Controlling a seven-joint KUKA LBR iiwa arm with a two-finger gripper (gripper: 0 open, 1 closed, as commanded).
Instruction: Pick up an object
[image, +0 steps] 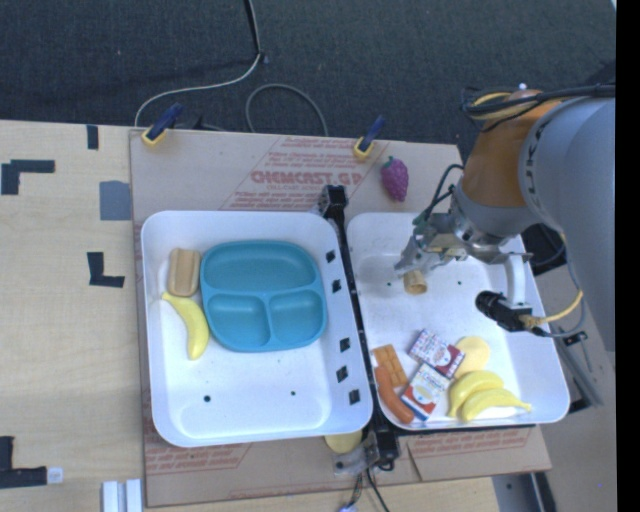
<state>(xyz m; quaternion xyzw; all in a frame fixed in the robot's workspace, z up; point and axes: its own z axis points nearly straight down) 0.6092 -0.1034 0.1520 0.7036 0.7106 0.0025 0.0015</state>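
Reaching down into the upper part of the right-hand shallow white bin (520, 330), the gripper (415, 262) hangs with its metal fingers (408, 262) pointing at the bin floor; how far apart they stand cannot be told from this slanted view, and nothing can be seen clamped between them. Just below the fingers, a small tan cork-like cylinder (415, 285) sits on the bin floor, so close that contact cannot be judged. Farther below and to the right of the fingers lies a cluster of things at the bin's lower end: two small red-and-white printed cartons (436, 352), a pale yellow round piece (472, 351), a yellow plastic banana bunch (482, 395) and an orange carrot-shaped toy (390, 382). Above the fingers, outside the bin on the cardboard-covered tabletop (230, 175), rests a purple toy grape cluster (395, 178). Well to the left of the fingers, the second white bin (240, 400) holds a teal divided plastic plate (264, 296), with a tan bread-like slice (184, 270) and a single yellow toy banana (192, 324) beside its far edge. Behind the fingers rises the grey arm with its orange band (495, 170).
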